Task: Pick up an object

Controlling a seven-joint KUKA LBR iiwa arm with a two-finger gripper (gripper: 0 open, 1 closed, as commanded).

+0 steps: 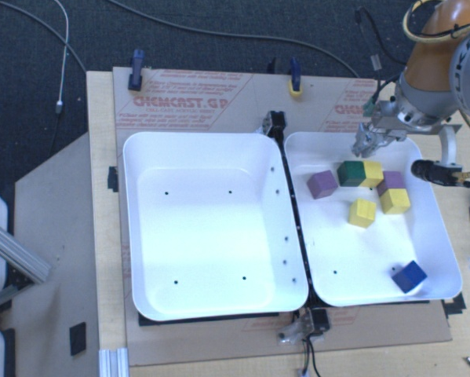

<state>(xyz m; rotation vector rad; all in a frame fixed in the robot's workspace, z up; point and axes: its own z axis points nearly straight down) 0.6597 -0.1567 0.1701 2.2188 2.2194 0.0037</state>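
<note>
Pincer: the grey two-finger pincer (366, 147) is seen above the right shallow white bin (340, 277); whether it is wide or narrow cannot be told.
Object: a green cube (350, 173) is seen just below it, nothing gripped.

Seven blocks are lying in the right bin (431, 234): purple (322, 184), green (351, 173), three yellow (362, 212), blue (409, 276).

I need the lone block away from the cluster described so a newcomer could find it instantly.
Start at the right-hand bin, the one holding the blocks. Go to its near right corner, well apart from the cluster under the gripper. The blue block sits there alone, the only blue one.
</note>
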